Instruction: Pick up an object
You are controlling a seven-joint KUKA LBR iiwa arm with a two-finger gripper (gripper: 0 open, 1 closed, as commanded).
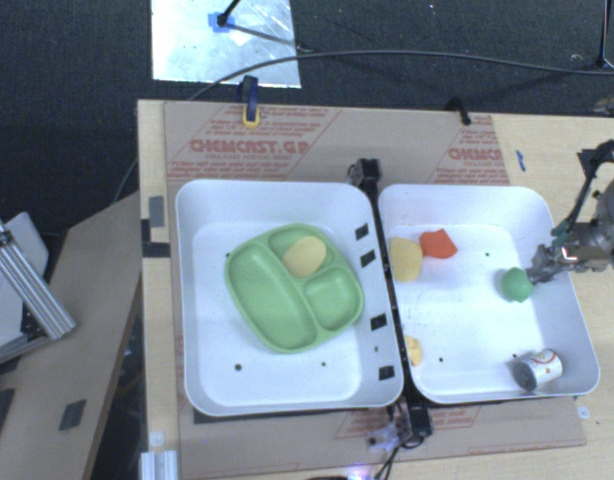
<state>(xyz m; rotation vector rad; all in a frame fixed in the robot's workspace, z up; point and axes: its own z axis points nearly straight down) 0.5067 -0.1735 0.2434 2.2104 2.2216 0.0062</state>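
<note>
My gripper (543, 266) reaches in from the right edge, low over the right bin (477, 204). A round green object (516, 285) lies just below and to the left of its tip, touching or nearly touching it. Whether that object is held is unclear. Further left in the same bin lie a red-orange piece (438, 244) and a yellow lump (405, 260). A small yellow bit (414, 350) rests by the bin's left wall, and a small silver can (538, 369) lies on its side in the front right corner.
The left bin (217, 368) holds a green divided plate (277, 308) with a pale yellow object (306, 256) in its top compartment. A black divider with clips (382, 288) runs between the bins. Cables cross the dark floor behind the bench.
</note>
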